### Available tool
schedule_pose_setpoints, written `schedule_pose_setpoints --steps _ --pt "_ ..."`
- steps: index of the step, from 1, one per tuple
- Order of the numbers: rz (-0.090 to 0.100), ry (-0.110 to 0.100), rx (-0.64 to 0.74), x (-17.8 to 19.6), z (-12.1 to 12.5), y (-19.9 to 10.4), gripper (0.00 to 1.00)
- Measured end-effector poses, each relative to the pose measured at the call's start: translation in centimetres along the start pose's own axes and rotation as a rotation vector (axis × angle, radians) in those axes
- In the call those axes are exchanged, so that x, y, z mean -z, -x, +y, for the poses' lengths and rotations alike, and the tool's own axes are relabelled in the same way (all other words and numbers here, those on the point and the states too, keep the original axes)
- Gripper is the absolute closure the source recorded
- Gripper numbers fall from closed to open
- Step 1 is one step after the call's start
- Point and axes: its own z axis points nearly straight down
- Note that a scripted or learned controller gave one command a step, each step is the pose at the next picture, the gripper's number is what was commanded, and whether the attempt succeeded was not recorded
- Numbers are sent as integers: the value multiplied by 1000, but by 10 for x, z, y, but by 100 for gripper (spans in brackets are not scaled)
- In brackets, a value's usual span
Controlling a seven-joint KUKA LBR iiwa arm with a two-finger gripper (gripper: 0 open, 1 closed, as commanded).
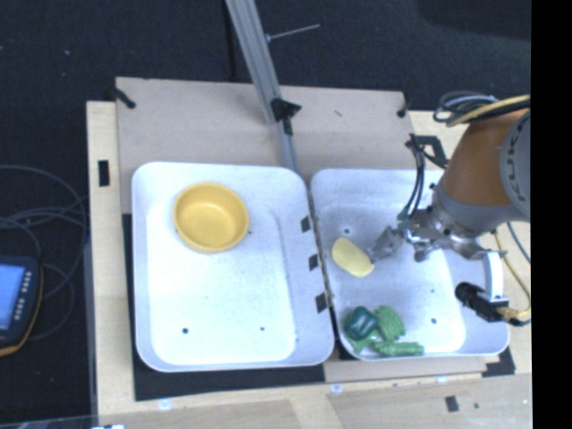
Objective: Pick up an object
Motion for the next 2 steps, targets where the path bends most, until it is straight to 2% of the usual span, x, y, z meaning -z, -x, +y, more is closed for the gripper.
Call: schedule_pose_setpoints --steps 1,2 --pt "-1 4 0 -49 0 0 0" --pt "0 9 0 -37 1 0 100"
